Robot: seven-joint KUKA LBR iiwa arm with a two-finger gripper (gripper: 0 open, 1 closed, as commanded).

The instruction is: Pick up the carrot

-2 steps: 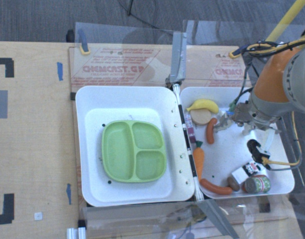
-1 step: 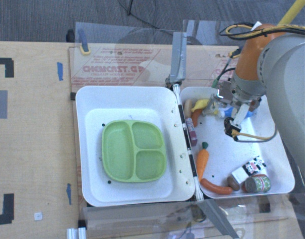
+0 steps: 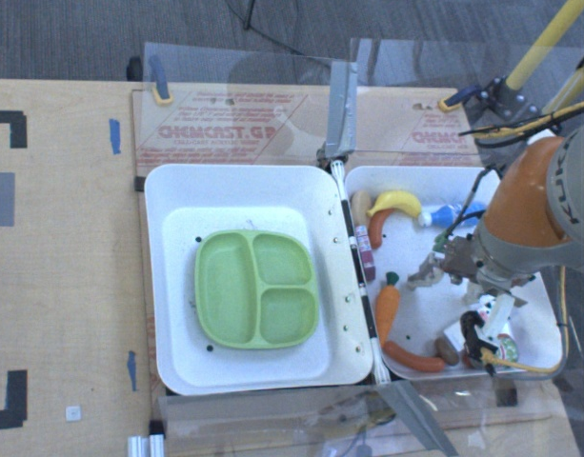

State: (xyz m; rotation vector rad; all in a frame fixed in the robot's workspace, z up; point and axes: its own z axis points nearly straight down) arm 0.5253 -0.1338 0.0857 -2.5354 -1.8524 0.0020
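Claw (image 3: pixel 432 272) hangs over the right bin (image 3: pixel 551 350), its opening too unclear to judge, holding nothing visible. Carrot (image 3: pixel 388 309) lies just left, near the bin's wall; approach along its length, fingers straddling its middle.

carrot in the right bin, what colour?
Orange body with a dark green top; the carrot shows best in the camera view, by the bin's left wall.

Bare bin floor lies open at three o'clock of the carrot (image 3: pixel 388 308), though the bin wall (image 3: pixel 368 298) (touching it) crowds nine o'clock and a sausage (image 3: pixel 414 358) blocks six.
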